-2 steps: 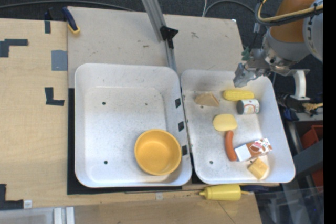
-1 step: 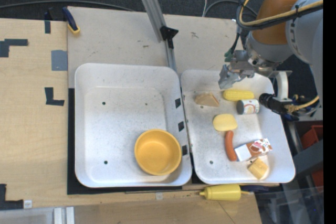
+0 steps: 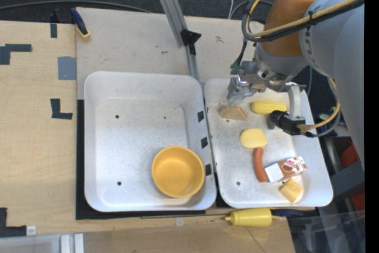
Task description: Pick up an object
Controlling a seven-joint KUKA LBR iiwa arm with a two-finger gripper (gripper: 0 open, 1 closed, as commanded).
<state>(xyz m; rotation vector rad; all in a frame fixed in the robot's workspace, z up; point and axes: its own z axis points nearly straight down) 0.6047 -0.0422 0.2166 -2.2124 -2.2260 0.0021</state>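
Tan wedge, bread-like (image 3: 234, 112): lying in the right bin (image 3: 228, 178), near its upper-left corner, long axis running roughly nine to three o'clock, pointed end facing three. This is judged to be the item the arm is going for.

Pincer (image 3: 239, 90): hanging directly at twelve o'clock of the wedge, metal tips just above its upper edge, close to touching; nothing is showing between the tips. Whether they are spread or drawn together cannot be told at this angle.

Governing relation: the wedge is sitting at six o'clock of the pincer, so the coming move looks like a short straight drop, with the tips needing to straddle the wedge's short axis.

Neighbours in the same bin: yellow oblong piece (image 3: 268, 107) at three o'clock of the wedge, apart from it; pale yellow lump (image 3: 253, 138) at five o'clock; red sausage (image 3: 259, 164), small printed packet (image 3: 286, 167) and cheese-coloured block (image 3: 292, 190) farther toward five.

Left bin (image 3: 103, 89): holding a yellow bowl (image 3: 177, 171), well apart.

Tabletop (image 3: 35, 121): yellow bottle (image 3: 253, 217) lying below the right bin.
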